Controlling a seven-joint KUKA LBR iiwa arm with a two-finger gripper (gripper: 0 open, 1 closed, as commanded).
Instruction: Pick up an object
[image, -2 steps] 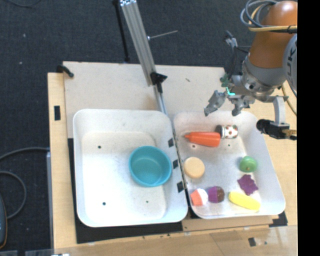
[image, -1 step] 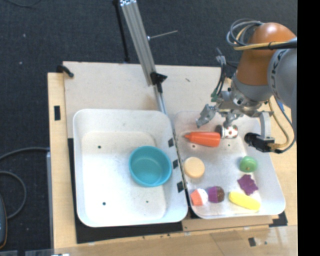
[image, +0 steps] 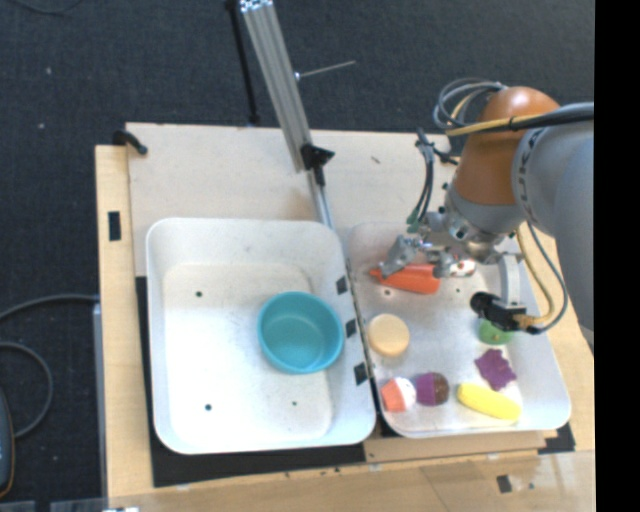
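My gripper (image: 402, 257) hangs low over the back left part of the right bin (image: 444, 330). Directly under and in front of it lies an orange carrot (image: 412, 281), pointing left to right. The gripper's grey tip overlaps the carrot's left end, and the view does not reveal whether it grips the carrot. The arm's orange band (image: 495, 150) rises behind it at the upper right.
The right bin also holds a tan round piece (image: 389, 335), a red and white item (image: 398, 394), a dark purple ball (image: 432, 388), a yellow banana (image: 489, 402), a purple piece (image: 495, 367) and a green piece (image: 493, 331). A blue bowl (image: 300, 332) sits in the left bin (image: 200, 300). A metal post (image: 285, 90) stands behind.
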